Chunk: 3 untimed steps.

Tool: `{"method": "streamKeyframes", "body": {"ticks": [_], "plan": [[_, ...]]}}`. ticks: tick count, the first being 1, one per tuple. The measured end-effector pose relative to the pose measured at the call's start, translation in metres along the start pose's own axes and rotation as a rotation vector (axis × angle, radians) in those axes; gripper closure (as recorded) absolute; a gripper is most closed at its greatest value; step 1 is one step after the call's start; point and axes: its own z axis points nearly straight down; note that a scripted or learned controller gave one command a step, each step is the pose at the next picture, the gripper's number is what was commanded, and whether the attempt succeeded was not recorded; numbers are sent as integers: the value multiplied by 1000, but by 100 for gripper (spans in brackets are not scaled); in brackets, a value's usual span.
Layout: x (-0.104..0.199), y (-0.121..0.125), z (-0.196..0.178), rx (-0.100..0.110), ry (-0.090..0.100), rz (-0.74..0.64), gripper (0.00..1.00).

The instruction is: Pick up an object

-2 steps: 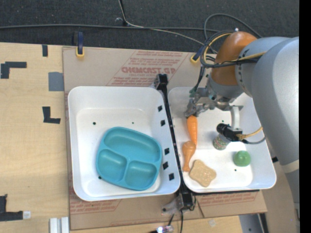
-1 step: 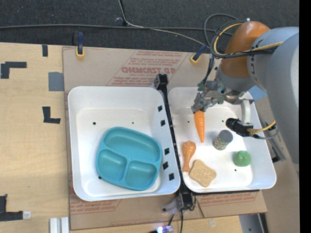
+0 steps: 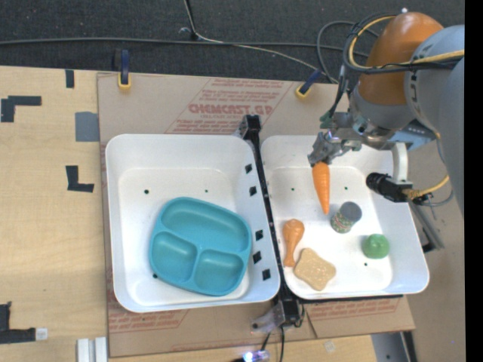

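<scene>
gripper (image 3: 326, 151) — over right bin (image 3: 411, 277) | jaws closed on carrot (image 3: 322, 187) top, carrot hanging below | can (image 3: 346, 217) — just beyond carrot tip

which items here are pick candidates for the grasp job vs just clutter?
Job-relevant:
- hand, at the carrot's top end
- carrot, right bin
- drumstick, right bin
- bread slice, right bin
- small can, right bin
- green ball, right bin

Just lying about:
- blue divided tray, left bin
- clamps on the board's far edge
- black cables behind
</scene>
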Motion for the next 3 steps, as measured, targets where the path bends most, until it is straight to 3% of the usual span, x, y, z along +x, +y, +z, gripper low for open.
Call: {"method": "streamKeyframes", "body": {"ticks": [1,3], "plan": [[0,1,-45,0,0,0,100],[102,-29,-33,6,2,-5,100]]}}
